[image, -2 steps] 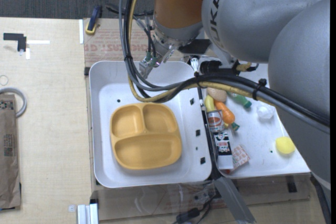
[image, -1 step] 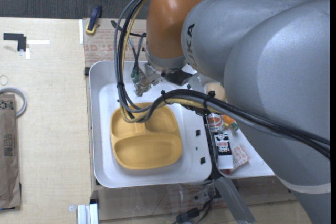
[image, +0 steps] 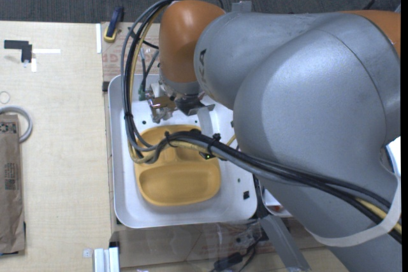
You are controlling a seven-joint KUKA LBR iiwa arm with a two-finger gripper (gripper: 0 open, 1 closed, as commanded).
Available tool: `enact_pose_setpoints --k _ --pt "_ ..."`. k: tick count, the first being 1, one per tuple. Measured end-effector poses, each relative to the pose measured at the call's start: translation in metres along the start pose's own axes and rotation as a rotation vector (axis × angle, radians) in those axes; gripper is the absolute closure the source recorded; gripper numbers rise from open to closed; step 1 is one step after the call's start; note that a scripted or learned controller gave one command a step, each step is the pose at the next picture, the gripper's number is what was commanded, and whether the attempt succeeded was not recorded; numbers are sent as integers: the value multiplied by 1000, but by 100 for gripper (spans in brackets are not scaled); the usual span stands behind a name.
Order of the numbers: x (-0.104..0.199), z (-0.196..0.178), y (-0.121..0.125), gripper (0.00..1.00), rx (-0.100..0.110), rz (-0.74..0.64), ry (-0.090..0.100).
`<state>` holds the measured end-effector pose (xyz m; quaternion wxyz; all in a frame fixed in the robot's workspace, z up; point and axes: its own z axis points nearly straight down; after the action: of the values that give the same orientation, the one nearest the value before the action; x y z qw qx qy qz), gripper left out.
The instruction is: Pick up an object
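A yellow-tan shallow dish [image: 180,183] lies in the left white bin [image: 122,156], toward its front. My gripper [image: 167,106] hangs over the back part of that bin, just behind the dish's far rim. The grey arm with its orange band reaches in from the right and hides much of the bin. Black cables loop down from the wrist across the dish's far edge. Nothing shows between the fingers.
A brown paper bag [image: 10,181] lies at the left edge of the wooden bench. A black and white marker [image: 24,51] and a blue-yellow tool [image: 115,22] sit at the bench's back. The right bin is mostly covered by the arm.
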<state>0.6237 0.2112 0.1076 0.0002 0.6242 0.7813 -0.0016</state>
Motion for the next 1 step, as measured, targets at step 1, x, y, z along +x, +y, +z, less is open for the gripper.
enact_pose_setpoints --k 1 --pt "-56 16 19 100 0 672 0"
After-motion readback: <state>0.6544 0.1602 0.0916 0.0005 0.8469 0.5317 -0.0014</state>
